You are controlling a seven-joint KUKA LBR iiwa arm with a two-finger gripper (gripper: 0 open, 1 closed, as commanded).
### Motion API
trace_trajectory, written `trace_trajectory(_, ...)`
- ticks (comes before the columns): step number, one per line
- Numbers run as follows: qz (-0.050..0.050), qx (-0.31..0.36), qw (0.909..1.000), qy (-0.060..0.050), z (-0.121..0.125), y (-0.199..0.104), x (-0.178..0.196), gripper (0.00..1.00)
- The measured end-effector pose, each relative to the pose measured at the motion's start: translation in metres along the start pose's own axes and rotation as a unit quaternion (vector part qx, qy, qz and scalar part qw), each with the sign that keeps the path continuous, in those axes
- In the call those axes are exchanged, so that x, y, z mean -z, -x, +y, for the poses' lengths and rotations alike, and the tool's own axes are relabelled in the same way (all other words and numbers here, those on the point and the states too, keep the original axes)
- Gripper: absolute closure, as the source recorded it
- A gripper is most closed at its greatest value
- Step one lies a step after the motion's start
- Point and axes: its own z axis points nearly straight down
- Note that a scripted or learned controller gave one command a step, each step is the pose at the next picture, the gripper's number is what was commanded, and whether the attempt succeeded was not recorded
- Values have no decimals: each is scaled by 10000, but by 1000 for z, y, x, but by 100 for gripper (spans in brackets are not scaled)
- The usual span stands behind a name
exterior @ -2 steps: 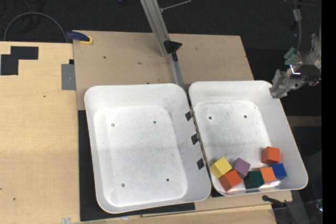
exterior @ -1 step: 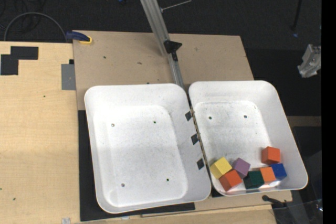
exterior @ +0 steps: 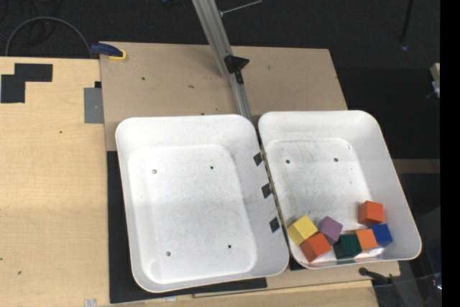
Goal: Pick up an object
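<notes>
Blocks [exterior: 343, 233] clustered in right bin [exterior: 374, 127] near corner; no legible labels.

Robotics lab, plywood bench [exterior: 287, 75], aluminium camera post [exterior: 208, 18], cables on dark floor [exterior: 43, 29]

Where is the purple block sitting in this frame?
The purple block lies in the right bin, in the cluster at its near edge, between the yellow block on its left and the green block at its lower right.
</notes>
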Motion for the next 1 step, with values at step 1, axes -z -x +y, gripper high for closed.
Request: trace_trajectory(1, 12, 42, 10000, -5, 0, -4, 0, 0)
